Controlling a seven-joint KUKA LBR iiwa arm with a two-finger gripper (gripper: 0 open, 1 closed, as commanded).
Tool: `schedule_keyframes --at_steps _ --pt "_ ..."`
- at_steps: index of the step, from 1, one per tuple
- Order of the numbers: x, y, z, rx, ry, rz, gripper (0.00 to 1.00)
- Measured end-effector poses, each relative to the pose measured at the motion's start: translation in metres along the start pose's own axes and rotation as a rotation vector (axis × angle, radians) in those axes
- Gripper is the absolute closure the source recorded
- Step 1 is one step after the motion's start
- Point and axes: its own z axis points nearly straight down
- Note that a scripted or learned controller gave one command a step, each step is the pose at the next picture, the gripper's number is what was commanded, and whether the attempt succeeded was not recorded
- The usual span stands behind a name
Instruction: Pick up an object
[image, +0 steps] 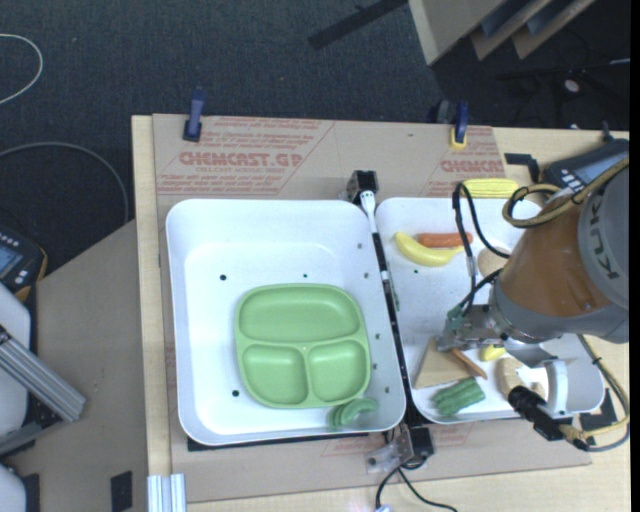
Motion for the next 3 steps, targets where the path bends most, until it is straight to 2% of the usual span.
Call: schedule_keyframes --at_steps 2,3 --pt "-0.0009 0.0001 -0.0002 0.000 0.001 -0.002 1.00" --pt "-0.0029 -0.0020 0.0017 0.005 -0.001 0.001 0.00"
